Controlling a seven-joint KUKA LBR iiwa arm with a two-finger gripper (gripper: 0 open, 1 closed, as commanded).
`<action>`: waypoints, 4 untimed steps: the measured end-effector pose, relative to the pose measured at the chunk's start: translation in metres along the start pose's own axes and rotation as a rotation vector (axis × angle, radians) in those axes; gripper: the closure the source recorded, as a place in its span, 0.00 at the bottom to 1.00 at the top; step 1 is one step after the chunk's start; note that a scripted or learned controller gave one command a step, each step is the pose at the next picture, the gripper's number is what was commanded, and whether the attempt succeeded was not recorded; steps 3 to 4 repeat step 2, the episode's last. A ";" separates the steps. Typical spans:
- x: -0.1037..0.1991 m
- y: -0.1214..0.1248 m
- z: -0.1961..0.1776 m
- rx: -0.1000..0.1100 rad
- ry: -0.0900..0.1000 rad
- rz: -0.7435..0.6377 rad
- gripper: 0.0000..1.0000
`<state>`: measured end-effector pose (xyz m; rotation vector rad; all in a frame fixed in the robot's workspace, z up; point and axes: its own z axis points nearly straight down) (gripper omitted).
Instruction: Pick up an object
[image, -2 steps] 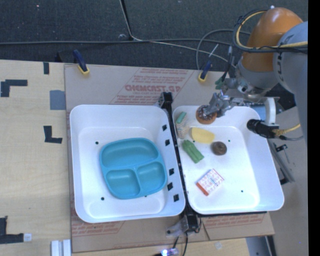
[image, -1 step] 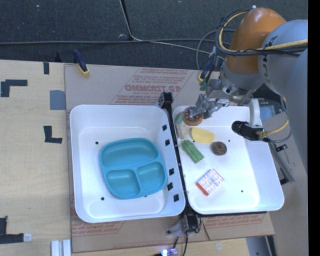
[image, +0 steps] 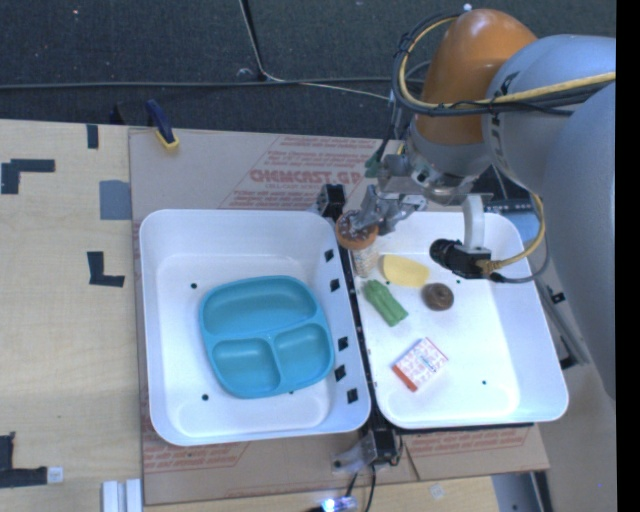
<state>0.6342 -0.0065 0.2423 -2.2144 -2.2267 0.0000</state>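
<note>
Inside left bin (image: 160, 300): blue tray (image: 266, 335).

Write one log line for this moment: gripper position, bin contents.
gripper: over right bin far-left corner | right bin: yellow piece, green block, brown ball, small carton | left bin: blue divided plate

Grey arm (image: 570, 110) — orange band, yellow cables

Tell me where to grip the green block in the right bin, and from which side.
Grip the green block across its narrow width at mid-length, coming straight down from above. It lies flat and elongated, slanted, with its long sides apparently free; the yellow piece sits close by its upper end.
</note>
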 end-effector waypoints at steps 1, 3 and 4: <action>0.055 -0.002 0.016 0.002 -0.001 0.000 1.00; 0.105 -0.004 0.008 0.000 0.000 -0.001 1.00; 0.105 -0.004 0.008 0.000 0.000 -0.001 1.00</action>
